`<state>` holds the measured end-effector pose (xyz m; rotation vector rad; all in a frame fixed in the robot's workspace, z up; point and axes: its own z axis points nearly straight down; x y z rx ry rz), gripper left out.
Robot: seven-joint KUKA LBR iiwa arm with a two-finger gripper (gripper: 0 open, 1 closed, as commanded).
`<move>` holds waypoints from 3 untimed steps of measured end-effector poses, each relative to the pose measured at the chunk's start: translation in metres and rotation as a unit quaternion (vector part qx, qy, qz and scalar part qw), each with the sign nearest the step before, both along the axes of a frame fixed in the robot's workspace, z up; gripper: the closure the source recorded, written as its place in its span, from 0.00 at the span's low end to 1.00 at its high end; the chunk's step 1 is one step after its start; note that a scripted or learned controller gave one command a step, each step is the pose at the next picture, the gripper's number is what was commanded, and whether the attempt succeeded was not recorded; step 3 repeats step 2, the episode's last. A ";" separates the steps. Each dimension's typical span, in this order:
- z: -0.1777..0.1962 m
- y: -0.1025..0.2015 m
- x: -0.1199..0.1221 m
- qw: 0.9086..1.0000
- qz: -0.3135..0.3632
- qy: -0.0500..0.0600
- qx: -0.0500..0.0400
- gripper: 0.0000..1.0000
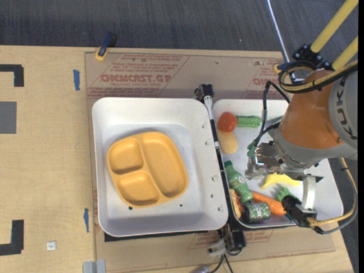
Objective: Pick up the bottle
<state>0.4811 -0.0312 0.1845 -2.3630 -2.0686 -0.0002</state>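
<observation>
Because the green bottle lies on its side along the left wall of the right-hand bin, in the lower right of the frame, any hold must come from above and across its body. It looks like a small plastic toy bottle: probably light, stiff enough not to crush, and smooth and round, so it may roll or slip between hard pads. Its middle, clear of the narrower neck, seems the best place to close on it.

Clutter crowds it: a can and a carrot sit just beside its lower end, with a pale potato-like piece and a tomato above it. The gripper hangs near the bottle's right; its state I cannot tell. A yellow divided plate lies in the left bin.
</observation>
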 end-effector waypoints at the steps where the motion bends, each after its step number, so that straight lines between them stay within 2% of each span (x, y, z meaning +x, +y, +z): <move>1: 0.000 0.042 -0.002 0.991 0.133 0.000 0.000 1.00; 2: 0.027 0.107 -0.002 0.996 0.092 0.000 0.000 1.00; 3: 0.027 0.107 -0.002 0.996 0.092 0.000 0.000 1.00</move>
